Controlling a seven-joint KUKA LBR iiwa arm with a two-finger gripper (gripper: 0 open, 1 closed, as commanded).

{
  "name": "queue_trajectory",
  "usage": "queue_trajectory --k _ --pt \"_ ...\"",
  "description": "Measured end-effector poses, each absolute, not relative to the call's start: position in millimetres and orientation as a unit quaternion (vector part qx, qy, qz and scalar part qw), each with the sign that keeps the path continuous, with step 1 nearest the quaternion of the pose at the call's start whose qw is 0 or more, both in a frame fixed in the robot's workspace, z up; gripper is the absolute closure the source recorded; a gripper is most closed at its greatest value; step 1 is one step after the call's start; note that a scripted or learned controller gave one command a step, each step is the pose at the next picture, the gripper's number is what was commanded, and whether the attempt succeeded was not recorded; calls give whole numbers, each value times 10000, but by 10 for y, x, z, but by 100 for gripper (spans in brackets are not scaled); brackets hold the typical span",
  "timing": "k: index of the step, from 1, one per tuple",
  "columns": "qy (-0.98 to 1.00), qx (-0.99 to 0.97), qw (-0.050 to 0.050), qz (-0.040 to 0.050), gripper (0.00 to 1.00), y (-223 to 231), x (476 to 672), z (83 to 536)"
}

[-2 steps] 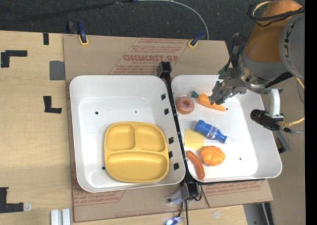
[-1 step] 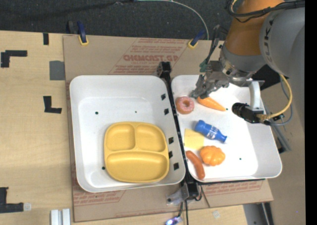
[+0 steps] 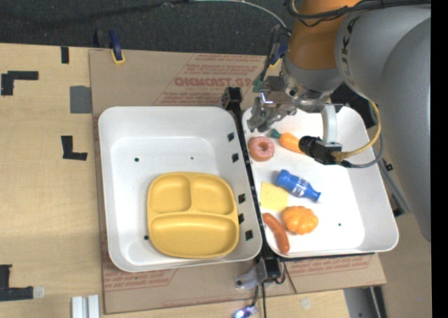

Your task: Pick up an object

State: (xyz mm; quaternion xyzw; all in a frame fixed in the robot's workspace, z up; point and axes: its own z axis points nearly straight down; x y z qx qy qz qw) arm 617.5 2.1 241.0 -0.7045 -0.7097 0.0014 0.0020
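The right bin [image 3: 364, 239] holds a pink doughnut [image 3: 261, 148], an orange carrot [image 3: 289, 143], a blue bottle [image 3: 297, 185], a yellow cheese slice [image 3: 274, 195], an orange pumpkin [image 3: 300, 219] and a red sausage [image 3: 277, 232]. My gripper [image 3: 263, 122] hangs at that bin's far left corner, just above and behind the doughnut and beside the carrot. Nothing shows between its fingers.
The left bin [image 3: 119, 141] holds a yellow divided plate [image 3: 192, 213]. A ridge with black clips [image 3: 241, 162] separates the two bins. The grey arm and its orange band [image 3: 318, 22] cover the upper right. A black cable fitting [image 3: 318, 148] hangs over the right bin.
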Motion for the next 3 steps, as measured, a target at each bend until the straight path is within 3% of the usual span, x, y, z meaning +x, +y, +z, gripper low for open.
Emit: queue_trajectory --k 2,3 --pt "-7089 -7053 16 25 100 957 6403 2105" --pt "-7081 -7061 17 25 0 936 6400 2113"
